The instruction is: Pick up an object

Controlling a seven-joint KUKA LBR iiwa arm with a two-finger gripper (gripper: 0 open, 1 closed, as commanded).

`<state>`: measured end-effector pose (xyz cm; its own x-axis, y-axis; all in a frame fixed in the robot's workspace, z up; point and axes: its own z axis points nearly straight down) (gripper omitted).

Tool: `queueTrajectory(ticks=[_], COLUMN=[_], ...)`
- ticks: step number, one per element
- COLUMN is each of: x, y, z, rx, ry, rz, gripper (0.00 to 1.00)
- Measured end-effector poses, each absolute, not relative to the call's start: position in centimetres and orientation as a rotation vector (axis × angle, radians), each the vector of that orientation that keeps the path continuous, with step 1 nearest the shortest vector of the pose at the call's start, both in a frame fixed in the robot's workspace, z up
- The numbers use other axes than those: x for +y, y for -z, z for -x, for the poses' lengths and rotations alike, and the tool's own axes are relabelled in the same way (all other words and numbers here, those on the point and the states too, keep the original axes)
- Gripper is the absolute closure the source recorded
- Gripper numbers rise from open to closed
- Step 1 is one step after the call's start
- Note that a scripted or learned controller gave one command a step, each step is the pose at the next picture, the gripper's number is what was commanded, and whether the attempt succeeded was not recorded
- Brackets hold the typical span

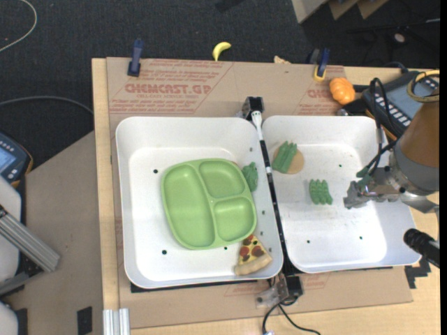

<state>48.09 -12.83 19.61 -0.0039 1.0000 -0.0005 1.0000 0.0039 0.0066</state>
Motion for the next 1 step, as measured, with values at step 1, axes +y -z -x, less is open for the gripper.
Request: queueTrajectory(ticks=[1], x=[-17.04], y=[-13.99], z=[-47.72], rx=[2.221], ry=[0.007], rz=[-2.229], gripper=[1.0])
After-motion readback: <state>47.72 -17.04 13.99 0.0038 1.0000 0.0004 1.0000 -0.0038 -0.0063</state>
